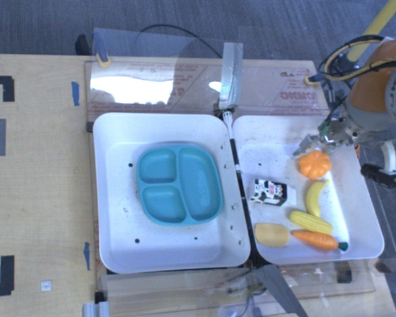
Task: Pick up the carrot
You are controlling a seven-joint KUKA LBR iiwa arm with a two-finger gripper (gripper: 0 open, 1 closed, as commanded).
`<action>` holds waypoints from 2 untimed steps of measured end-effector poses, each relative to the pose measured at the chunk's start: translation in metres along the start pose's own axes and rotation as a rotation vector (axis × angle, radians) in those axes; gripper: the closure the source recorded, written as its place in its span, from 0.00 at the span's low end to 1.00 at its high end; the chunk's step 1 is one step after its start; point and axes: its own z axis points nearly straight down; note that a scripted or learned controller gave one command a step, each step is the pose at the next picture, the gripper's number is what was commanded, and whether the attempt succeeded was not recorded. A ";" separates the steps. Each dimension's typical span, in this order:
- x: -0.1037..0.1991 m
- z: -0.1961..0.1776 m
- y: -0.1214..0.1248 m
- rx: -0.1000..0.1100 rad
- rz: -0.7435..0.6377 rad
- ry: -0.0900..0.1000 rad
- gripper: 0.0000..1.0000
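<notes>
The carrot [315,240] lies untouched at the right bin's [366,197] near edge, beside the corn [310,221]. The jaws [327,137] hover well apart; their opening cannot be told. Pickup remains undone.

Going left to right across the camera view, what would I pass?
Left bin → blue divided plate → black-and-white toy → orange fruit → robot's hand, just above the fruit. The foods clustered at the right bin's near edge overlap, so I've skipped them.
</notes>
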 end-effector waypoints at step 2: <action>0.024 -0.010 -0.062 -0.001 0.068 -0.017 1.00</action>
